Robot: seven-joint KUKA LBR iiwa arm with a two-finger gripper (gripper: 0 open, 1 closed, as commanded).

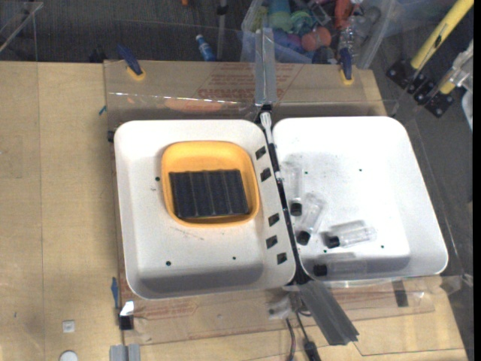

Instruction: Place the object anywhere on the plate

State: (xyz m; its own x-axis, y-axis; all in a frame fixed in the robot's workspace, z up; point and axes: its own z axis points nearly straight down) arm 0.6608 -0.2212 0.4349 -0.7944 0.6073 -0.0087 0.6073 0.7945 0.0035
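An orange plate with a rounded square rim lies in the left bin, towards its upper middle. A dark ribbed rectangular block lies flat on the plate, covering most of its lower half and reaching its front rim. Nothing is touching the block or the plate.
In the right bin, three small clear plastic pieces with dark ends lie near the lower left: one, another and a third. A black-tabbed divider separates the bins. A clear tub of toys stands behind the bench.
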